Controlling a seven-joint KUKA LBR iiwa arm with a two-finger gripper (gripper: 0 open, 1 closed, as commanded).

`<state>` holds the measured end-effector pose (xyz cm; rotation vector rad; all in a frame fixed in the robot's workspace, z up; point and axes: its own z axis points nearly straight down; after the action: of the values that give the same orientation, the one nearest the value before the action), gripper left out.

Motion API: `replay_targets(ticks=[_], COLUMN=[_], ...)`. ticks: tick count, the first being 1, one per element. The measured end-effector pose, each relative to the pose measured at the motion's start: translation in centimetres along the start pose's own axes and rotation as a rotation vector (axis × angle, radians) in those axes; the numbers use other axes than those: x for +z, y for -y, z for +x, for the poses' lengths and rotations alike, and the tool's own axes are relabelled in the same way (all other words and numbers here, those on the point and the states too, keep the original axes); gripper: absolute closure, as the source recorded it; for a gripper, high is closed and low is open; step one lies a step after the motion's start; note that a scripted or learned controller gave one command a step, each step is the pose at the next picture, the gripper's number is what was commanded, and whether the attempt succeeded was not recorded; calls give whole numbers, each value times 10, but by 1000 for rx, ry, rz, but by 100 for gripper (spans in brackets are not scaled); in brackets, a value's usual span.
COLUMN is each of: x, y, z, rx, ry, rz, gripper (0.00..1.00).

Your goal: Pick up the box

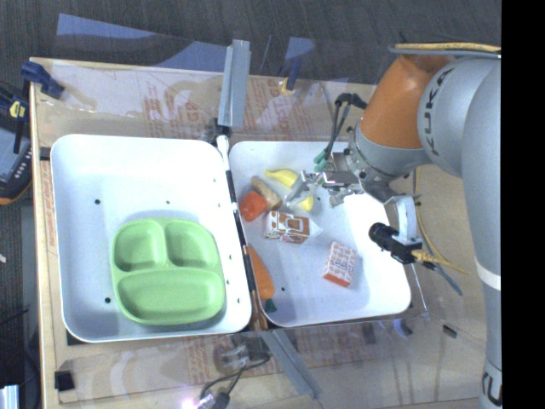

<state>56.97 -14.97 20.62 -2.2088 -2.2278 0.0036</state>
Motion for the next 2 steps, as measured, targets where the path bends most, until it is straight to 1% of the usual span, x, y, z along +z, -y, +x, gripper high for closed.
replay_targets(ticks=[1, 2], x=[89, 110], y=[43, 79], z=[-54, -60], rx=[-123, -117], ry=[0, 4], rz=[-1, -13], gripper=[0, 0])
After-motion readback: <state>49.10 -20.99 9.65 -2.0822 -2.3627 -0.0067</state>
